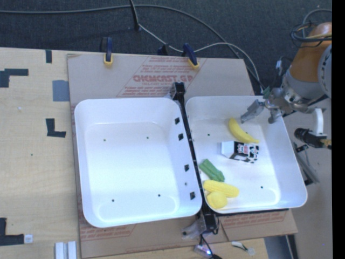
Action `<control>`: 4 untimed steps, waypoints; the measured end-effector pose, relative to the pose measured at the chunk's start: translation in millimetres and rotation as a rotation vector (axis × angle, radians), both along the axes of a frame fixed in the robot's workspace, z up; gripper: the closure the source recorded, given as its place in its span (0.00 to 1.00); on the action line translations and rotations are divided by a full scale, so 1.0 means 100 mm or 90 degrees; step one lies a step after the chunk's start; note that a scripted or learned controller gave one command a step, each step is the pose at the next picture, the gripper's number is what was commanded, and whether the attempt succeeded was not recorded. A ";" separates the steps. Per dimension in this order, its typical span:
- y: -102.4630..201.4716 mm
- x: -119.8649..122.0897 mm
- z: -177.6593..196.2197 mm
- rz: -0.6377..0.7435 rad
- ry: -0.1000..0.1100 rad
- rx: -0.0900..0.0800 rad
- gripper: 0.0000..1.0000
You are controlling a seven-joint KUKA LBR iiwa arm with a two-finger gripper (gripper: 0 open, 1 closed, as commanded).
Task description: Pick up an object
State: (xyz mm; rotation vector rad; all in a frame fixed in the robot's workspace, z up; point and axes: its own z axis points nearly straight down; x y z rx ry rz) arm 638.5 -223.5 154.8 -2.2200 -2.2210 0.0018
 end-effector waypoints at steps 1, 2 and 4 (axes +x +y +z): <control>0.00 -0.05 -0.73 0.000 0.001 0.000 0.00; 0.00 -0.14 -0.69 0.000 -0.003 -0.001 0.00; 0.75 -0.38 -0.36 0.003 -0.002 0.001 1.00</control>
